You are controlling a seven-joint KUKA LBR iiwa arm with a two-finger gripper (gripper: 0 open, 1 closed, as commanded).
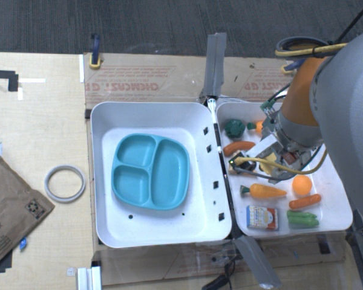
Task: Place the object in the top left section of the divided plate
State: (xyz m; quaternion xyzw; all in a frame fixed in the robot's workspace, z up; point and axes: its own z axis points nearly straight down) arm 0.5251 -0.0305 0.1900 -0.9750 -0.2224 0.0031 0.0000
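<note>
Bright even overhead light, soft faint shadows, mild glare on white bins (103, 162) — slightly soft focus

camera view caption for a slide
Arm reaches into the right bin of toy food; blue divided plate waits in the left bin.

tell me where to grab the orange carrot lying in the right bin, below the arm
Grip the carrot across its thick middle, coming straight down from above. It lies flat, long axis left to right, green stub to the left, so the fingers should close front to back. The orange ball crowds its right tip; the middle has more room.
</note>
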